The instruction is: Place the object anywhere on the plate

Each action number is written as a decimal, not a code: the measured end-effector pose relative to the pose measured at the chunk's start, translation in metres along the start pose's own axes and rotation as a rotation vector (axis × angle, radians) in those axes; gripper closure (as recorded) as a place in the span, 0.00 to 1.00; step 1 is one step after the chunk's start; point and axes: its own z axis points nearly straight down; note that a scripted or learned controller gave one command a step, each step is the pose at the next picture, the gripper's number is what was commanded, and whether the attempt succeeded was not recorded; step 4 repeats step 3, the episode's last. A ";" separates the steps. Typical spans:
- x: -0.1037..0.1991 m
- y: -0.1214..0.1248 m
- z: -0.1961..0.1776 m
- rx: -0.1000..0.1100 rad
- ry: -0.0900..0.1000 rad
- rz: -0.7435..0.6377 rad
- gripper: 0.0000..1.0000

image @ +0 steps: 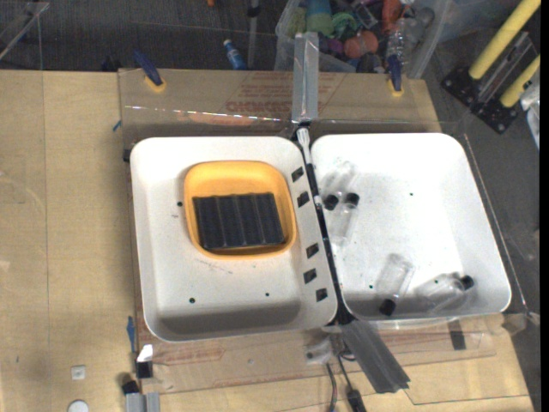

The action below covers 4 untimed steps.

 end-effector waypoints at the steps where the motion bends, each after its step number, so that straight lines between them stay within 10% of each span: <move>1: 0.000 0.000 -0.002 -0.003 -0.001 -0.311 1.00; 2: -0.015 0.000 -0.001 -0.005 -0.003 -0.700 1.00; 4: -0.008 0.000 -0.001 -0.006 -0.002 -0.786 1.00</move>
